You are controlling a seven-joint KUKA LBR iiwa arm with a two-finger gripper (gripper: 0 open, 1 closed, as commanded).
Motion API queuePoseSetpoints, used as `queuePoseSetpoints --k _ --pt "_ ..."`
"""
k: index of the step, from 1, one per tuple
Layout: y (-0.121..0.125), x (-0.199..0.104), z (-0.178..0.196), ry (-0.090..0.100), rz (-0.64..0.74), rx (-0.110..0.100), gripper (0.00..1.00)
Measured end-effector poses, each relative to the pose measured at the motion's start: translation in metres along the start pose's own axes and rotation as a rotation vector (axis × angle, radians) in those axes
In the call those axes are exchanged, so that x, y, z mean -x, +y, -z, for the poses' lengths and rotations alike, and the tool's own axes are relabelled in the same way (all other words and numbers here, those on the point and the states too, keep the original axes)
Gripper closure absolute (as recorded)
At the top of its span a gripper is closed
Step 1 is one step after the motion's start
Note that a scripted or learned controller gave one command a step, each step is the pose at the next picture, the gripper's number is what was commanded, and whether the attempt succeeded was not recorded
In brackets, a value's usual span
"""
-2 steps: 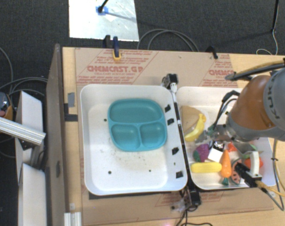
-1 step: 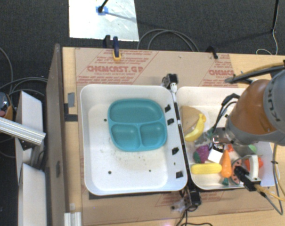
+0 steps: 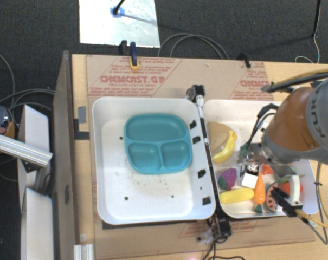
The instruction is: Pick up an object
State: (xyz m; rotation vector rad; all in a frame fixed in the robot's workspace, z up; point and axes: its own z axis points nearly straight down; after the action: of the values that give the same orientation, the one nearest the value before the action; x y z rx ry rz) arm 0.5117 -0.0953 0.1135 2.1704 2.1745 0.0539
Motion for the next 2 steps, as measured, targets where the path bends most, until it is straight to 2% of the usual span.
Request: queuePoseSetpoints --k 1,2 --pt "0.0128 0.0499 0.0715 0.020 -0.003 -0.066 1.00" --pt "0.0114 0.0469 0.0676 0.023 -0.001 -0.071 0.00"
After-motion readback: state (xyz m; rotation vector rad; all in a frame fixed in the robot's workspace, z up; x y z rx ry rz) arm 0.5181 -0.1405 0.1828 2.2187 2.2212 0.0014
